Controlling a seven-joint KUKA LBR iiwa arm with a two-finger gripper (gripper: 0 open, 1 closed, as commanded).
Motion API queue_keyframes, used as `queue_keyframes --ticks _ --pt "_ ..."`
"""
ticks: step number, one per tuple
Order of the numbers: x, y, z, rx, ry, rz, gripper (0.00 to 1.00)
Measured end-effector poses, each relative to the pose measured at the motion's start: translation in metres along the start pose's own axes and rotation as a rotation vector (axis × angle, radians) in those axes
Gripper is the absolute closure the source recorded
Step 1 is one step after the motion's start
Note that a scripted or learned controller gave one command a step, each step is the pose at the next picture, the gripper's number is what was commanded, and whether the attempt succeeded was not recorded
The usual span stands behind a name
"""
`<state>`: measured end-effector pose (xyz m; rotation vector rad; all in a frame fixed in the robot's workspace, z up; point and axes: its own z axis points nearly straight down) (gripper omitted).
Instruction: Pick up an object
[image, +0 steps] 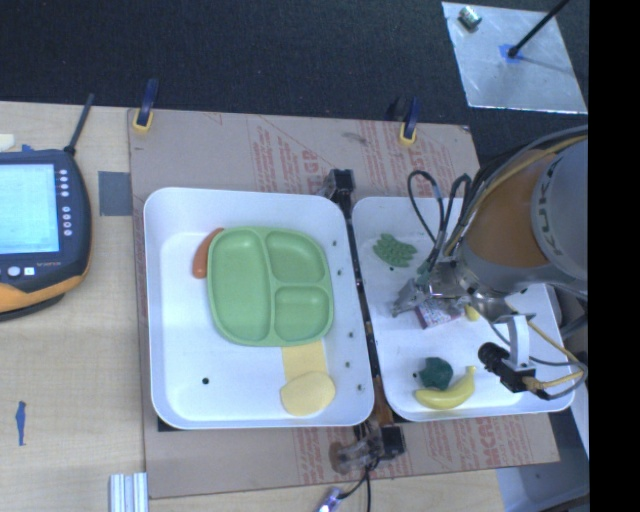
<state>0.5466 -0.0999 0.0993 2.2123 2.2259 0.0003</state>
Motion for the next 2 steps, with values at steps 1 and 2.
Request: queue_keyframes --ticks 1,2 --pt "-0.003 0.0 -0.011 0.0 -0.004 0.0 1.0" --pt "-0.108 0.08 -0.066 0.002 0.0 0.005 1.0"
